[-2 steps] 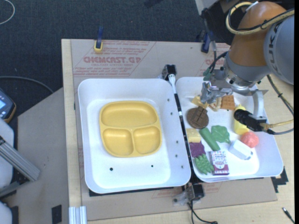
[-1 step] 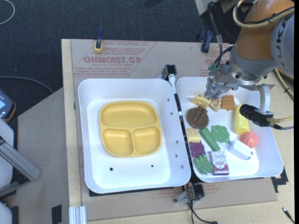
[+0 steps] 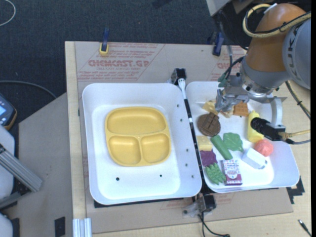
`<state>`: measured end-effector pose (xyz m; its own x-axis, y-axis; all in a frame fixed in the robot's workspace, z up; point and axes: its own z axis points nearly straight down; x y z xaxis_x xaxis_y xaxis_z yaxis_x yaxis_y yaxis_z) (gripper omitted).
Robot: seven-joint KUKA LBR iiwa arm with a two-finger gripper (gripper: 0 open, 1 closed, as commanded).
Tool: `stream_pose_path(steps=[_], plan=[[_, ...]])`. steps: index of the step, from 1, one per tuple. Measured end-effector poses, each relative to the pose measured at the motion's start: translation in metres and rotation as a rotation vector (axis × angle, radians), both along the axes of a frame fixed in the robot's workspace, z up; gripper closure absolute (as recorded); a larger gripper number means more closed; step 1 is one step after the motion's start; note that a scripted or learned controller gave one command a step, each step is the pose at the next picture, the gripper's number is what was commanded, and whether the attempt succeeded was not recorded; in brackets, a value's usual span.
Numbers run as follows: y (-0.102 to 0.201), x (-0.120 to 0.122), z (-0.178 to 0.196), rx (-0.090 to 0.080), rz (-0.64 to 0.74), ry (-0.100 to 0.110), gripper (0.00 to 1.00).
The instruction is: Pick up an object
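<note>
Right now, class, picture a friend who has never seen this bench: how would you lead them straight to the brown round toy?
Start at the right-hand white bin, the one crowded with toy food. Look along its left side, just below the gripper. There lies the brown disc, a flat, dark round piece with grooves across its top, while its neighbours are yellow, green, purple or orange.

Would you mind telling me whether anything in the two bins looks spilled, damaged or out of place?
Nothing stands out. The yellow tray lies flat in the left bin, and the toy items sit jumbled but contained inside the right bin.
</note>
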<state>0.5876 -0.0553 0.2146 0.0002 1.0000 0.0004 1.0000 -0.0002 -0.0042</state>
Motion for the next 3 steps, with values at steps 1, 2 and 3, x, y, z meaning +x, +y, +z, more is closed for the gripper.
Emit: stream_pose_path(steps=[1, 2, 3], plan=[[0.0052, 0.0033, 0.0210, -0.001, 0.001, -0.009, 1.00], [0.0076, 0.0011, 0.0183, -0.001, 0.001, -0.004, 1.00], [-0.0018, 0.0025, 0.0195, -0.001, -0.001, -0.006, 1.00]])
